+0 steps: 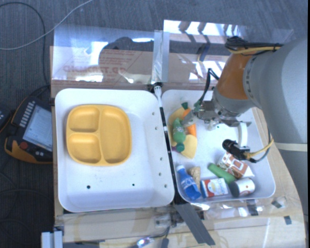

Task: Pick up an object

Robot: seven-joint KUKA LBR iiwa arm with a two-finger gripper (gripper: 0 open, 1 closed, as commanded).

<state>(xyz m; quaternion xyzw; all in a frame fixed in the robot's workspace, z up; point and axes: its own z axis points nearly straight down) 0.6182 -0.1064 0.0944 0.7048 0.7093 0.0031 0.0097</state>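
The right bin (263, 138) holds several small objects. A cluster of toy food (183, 133) in orange, green and yellow lies against its left wall. Along the front lie a blue bottle (186, 182), a tan piece (196, 172), a green marker (222, 171), a red-and-white can (217, 187) and a small carton (235, 164). My gripper (195, 112) hangs at the upper right edge of the toy food cluster, under the orange-banded wrist. The wrist hides what lies directly beneath it.
The left bin (93, 190) bears a yellow divided plate (99, 134). A ridge (164, 138) separates the two bins. Clear panels and cardboard (108, 66) stand behind them. A handheld pendant (31, 128) lies off the bench at the left.
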